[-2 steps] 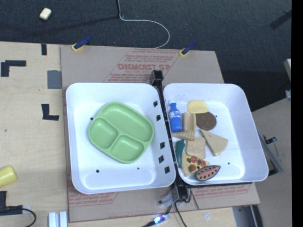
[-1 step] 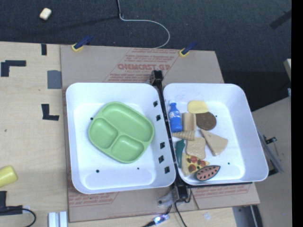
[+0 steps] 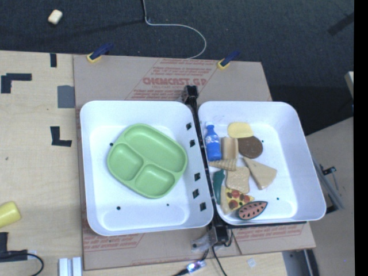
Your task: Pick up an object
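Gripper state: cannot tell. Small blue plastic bottle (image 3: 212, 143) by right white bin's (image 3: 299, 154) left wall: probably light, rigid, slick. Best pinched across narrow body, clear of tan wedge (image 3: 261, 173).

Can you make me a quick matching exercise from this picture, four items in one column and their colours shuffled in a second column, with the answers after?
Items:
1. divided plate in the left bin
2. small bottle in the right bin
3. round cookie
4. watermelon slice

Colours:
A. dark brown
B. red with a dark rind
C. light green
D. blue

Pairs: 1-C, 2-D, 3-A, 4-B
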Controlling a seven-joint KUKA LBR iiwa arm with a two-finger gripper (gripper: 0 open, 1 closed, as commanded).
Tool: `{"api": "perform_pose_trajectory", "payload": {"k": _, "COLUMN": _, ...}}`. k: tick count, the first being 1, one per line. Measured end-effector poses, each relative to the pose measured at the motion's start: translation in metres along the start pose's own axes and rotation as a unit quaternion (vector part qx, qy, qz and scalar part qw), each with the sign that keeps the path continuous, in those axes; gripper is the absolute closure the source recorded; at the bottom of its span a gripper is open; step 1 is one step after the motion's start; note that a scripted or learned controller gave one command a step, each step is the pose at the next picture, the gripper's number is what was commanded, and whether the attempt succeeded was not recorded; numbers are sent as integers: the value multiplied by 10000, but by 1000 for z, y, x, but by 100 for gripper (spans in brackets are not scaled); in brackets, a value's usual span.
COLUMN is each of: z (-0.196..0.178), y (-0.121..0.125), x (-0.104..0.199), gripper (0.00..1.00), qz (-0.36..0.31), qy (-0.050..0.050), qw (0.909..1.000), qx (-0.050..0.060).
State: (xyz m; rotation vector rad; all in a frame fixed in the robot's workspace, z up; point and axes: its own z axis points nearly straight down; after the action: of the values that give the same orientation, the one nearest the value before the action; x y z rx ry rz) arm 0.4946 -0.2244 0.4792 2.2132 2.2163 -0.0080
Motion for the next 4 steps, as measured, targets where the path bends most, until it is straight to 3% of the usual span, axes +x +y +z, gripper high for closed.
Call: {"api": "perform_pose_trajectory", "payload": {"k": 4, "z": -40, "y": 2, "x": -1, "gripper": 100, "qz": 1, "qy": -26, "qw": 10000, "qx": -16}}
